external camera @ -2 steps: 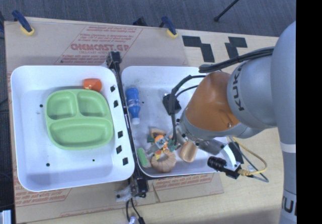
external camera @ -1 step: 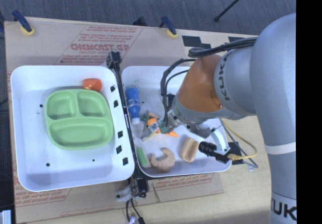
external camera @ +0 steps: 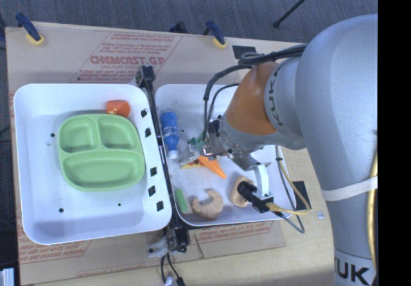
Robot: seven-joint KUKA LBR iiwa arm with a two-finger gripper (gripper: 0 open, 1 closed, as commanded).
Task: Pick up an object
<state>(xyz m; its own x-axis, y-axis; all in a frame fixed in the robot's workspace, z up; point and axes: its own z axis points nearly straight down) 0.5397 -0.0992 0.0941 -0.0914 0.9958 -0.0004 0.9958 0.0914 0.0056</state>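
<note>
The right bin [external camera: 186,95] holds a blue bottle [external camera: 169,132], an orange carrot [external camera: 210,165], a tan croissant-shaped piece [external camera: 207,204], a small green stick [external camera: 182,202] and a tan round piece [external camera: 242,191]. My gripper [external camera: 204,146] hangs low over the middle of this bin, just above the carrot and right of the bottle. The arm's wrist covers its fingers. Nothing shows lifted off the bin floor.
The left bin [external camera: 29,169] carries a green divided plate [external camera: 101,151] and a small orange-red object [external camera: 117,108] at its back edge. A black clip rail [external camera: 152,143] runs between the bins. The arm's bulk covers the right bin's right half. Blue clamps [external camera: 215,32] hold the cardboard.
</note>
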